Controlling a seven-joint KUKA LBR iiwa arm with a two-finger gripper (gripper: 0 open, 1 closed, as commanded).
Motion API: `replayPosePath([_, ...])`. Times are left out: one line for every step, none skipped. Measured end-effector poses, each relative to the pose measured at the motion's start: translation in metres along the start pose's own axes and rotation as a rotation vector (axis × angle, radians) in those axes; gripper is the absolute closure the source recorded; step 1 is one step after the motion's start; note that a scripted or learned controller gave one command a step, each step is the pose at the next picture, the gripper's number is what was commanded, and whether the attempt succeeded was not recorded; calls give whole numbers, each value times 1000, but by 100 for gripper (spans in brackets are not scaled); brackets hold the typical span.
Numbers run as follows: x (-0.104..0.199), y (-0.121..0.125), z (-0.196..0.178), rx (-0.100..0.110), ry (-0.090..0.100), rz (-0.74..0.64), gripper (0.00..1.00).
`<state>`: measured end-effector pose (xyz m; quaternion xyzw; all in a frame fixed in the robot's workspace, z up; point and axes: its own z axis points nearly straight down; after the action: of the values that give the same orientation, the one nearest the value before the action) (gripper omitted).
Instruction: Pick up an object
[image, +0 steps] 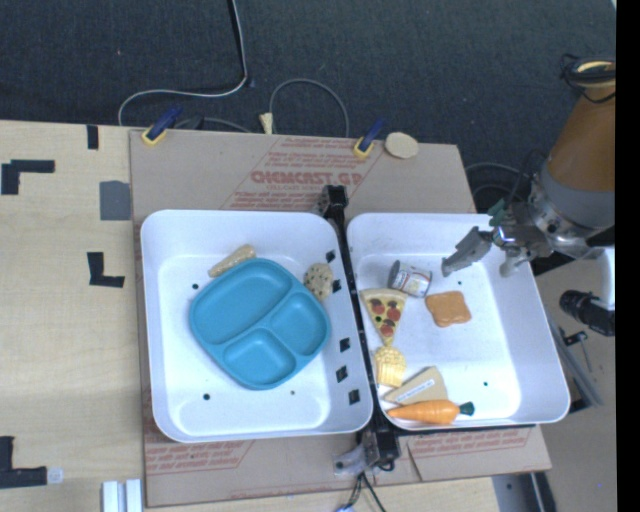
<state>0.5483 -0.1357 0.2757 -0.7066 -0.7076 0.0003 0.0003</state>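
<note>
My gripper hangs over the upper right part of the right bin, open, with nothing between its fingers. Just left of it a small silver can lies on its side. A brown piece of toast sits below and slightly left of the gripper. Further left in that bin is a pizza slice. Near the front wall lie a corn cob, a cheese wedge and an orange carrot.
The left bin holds a blue divided plate, a tan bread piece and a cookie near the shared wall. Both bins rest on cardboard held by clamps. A round tan disc lies at the cardboard's back edge.
</note>
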Motion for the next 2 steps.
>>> replayPosePath([-65, 47, 111, 4, -2, 4, 0])
replayPosePath([-51, 29, 190, -1, -2, 0, 0])
